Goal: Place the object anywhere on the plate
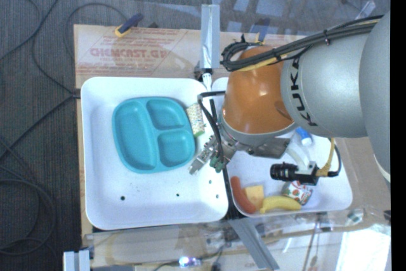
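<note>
A teal plate (154, 133) with three compartments lies in the left white bin (101, 200), towards its upper middle. A small speckled yellow-green packet (196, 118) rests against the plate's right edge, partly under the arm. My gripper (205, 160) hangs over the left bin's right side, just below the packet and right of the plate's lower corner. A small green bit (218, 165) shows beside the gripper, and I cannot make out what it is. The arm's orange band and grey body hide most of the right bin's upper part.
In the right bin (342, 200), along its front, lie a red piece (238, 192), an orange-yellow block (255, 193), a banana (281, 204) and a small printed can (299, 191). A white bottle with a blue cap (304, 137) sits behind them. The wall between the two bins runs right under the gripper.
</note>
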You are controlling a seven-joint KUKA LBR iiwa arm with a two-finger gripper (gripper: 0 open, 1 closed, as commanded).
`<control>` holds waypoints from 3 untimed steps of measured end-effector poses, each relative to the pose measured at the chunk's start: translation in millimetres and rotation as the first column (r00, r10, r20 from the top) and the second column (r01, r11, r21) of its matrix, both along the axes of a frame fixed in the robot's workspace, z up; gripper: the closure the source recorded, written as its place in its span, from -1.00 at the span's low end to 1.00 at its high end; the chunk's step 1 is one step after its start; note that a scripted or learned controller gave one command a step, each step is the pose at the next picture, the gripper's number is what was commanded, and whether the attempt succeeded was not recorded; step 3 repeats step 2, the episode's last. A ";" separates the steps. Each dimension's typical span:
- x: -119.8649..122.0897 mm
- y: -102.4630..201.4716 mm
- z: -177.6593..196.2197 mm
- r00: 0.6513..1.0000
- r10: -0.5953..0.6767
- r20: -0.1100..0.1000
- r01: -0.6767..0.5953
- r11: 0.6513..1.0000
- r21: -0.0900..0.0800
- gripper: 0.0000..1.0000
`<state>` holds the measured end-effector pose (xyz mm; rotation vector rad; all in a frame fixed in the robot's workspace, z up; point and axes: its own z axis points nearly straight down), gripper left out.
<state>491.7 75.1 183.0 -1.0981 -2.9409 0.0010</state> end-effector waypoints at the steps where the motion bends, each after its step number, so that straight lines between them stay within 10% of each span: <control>1: 13.5 -9.6 0.3 0.924 0.383 0.002 -0.383 0.924 0.001 1.00; 2: 53.9 15.3 177.0 0.922 0.386 0.006 -0.386 0.922 0.002 1.00; 3: 53.9 15.3 177.0 0.922 0.386 0.006 -0.386 0.922 0.002 1.00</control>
